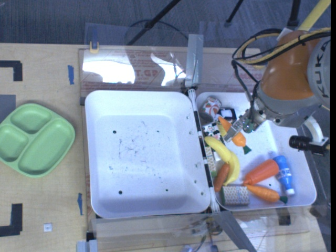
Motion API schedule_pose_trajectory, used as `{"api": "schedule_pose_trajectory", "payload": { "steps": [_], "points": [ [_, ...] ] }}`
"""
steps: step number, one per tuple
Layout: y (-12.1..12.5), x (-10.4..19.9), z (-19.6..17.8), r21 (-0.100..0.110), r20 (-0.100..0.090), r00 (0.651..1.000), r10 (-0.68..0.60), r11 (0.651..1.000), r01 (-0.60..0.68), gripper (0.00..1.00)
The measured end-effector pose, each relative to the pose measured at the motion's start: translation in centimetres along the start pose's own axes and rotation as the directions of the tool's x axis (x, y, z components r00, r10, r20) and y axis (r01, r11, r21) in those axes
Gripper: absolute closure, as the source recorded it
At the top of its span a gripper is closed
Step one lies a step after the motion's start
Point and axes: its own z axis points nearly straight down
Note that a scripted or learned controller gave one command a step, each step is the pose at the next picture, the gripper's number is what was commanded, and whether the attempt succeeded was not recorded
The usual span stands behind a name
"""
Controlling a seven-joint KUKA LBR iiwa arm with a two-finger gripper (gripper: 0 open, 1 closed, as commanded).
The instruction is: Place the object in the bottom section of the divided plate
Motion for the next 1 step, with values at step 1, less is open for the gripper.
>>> {"api": "schedule_pose_trajectory", "payload": {
  "steps": [1],
  "points": [
    [-0.39, 5.17, -4.32, 0.001, -0.001, 0.996, -0.093, 0.996, 0.093, 1.0]
  ]
}}
